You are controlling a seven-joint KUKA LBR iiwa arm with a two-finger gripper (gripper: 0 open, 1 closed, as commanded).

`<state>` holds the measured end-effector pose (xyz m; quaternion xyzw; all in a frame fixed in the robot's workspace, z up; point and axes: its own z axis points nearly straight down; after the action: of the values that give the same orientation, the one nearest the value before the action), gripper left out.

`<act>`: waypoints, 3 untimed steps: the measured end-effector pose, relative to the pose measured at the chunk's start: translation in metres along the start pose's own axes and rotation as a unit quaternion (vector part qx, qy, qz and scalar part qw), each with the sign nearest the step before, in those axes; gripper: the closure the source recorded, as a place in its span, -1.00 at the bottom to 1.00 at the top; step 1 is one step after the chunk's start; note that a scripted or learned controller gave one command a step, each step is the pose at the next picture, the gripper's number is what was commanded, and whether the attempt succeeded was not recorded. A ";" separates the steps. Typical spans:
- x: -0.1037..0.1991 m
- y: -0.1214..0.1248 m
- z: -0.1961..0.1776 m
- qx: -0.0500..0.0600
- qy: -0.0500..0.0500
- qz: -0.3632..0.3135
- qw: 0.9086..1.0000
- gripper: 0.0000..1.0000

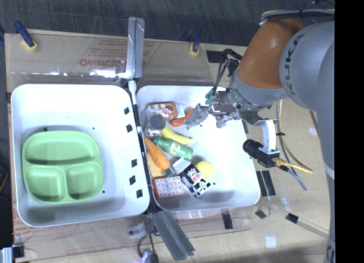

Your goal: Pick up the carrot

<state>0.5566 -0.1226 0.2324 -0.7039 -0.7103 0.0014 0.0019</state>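
The carrot [156, 152] is orange and lies slantwise at the left side of the right bin [236, 142], beside the divider. My gripper [197, 115] hangs over the bin's upper middle, up and to the right of the carrot and apart from it. Its tips sit close to a small red-orange item [178, 122]. Nothing is visibly held between them.
Around the carrot lie a banana [175, 136], a green bottle [177, 149], a yellow lemon [205, 168], a cow-patterned box [195, 181], a red packet [167, 187], a snack packet [163, 109] and a grey can [156, 123]. The left bin holds a green divided tray [61, 166].
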 end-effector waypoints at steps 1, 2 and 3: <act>0.006 0.039 0.123 -0.002 -0.001 -0.020 1.000 -1.00; 0.028 0.015 0.139 -0.003 -0.001 -0.174 0.985 -1.00; 0.007 0.059 0.143 0.024 0.010 -0.267 0.963 -1.00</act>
<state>0.6146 -0.1149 0.0889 -0.4884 -0.8721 0.0113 0.0263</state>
